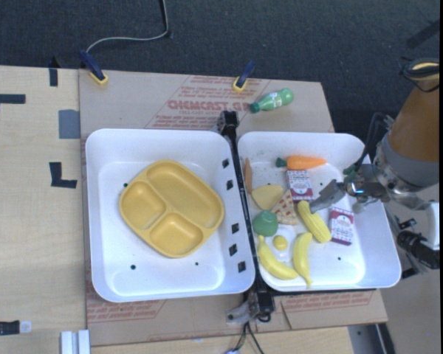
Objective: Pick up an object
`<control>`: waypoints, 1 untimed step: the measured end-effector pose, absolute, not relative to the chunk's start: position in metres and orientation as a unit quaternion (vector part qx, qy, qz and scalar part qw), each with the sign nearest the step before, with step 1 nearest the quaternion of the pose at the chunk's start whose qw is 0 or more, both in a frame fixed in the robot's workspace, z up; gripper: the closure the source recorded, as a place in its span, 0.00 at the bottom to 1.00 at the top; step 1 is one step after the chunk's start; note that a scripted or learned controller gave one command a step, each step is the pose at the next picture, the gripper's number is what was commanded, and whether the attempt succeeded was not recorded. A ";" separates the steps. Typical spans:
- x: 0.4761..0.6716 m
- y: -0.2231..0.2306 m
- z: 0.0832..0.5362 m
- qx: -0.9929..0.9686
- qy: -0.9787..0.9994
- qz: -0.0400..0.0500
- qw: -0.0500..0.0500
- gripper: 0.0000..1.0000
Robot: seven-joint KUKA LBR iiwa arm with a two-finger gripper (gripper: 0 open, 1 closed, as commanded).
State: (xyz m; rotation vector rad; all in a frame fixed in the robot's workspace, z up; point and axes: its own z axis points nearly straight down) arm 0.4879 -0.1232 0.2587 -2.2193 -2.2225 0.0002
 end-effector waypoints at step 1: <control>0.500 -0.155 0.088 -0.707 -0.707 -0.001 -0.002 0.00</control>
